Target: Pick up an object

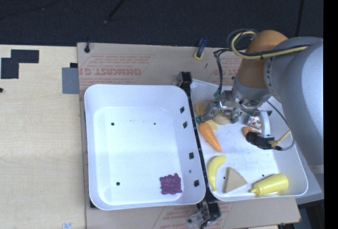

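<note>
My gripper (224,110) reaches down into the far left part of the right bin (300,172), under the grey arm with its orange band (264,48). Pale yellowish items (202,110) lie right under and beside it, partly hidden by the wrist. An orange carrot (209,136) lies just in front of the gripper, pointing toward the near edge. Closer to me are a yellow banana (214,168), a tan wedge (233,180) and a yellow bottle (270,184) on its side. A small orange piece (250,130) sits to the gripper's right.
The left bin (100,117) holds a purple bunch of grapes (170,184) near its front right corner. A black divider (191,133) runs between the bins. A black cable end (261,142) hangs by the wrist over the right bin.
</note>
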Robot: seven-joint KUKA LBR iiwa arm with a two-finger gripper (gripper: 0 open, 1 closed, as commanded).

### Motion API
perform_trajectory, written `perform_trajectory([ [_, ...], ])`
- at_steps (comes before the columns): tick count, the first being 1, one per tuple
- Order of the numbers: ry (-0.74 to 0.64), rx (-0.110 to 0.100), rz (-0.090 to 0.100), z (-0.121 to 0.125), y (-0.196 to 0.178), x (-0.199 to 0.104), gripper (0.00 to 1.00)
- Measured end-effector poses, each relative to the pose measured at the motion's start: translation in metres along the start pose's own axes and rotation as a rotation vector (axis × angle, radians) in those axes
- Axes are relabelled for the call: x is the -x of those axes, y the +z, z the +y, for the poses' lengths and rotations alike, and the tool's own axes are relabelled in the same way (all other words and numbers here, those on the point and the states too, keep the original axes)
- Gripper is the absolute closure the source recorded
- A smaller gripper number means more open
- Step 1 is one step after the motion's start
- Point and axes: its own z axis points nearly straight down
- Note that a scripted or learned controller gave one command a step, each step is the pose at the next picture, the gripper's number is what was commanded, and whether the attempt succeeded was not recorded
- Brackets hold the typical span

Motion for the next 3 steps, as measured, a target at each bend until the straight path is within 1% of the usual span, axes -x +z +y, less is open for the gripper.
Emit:
perform_trajectory([
  [1, 0.007, 0.025, -0.019, 0.003, -0.004, -0.013, 0.0],
  [2, 0.006, 0.023, -0.017, 0.003, -0.014, -0.013, 1.0],
  [3, 0.002, 0.025, -0.005, 0.003, -0.066, -0.022, 1.0],
])
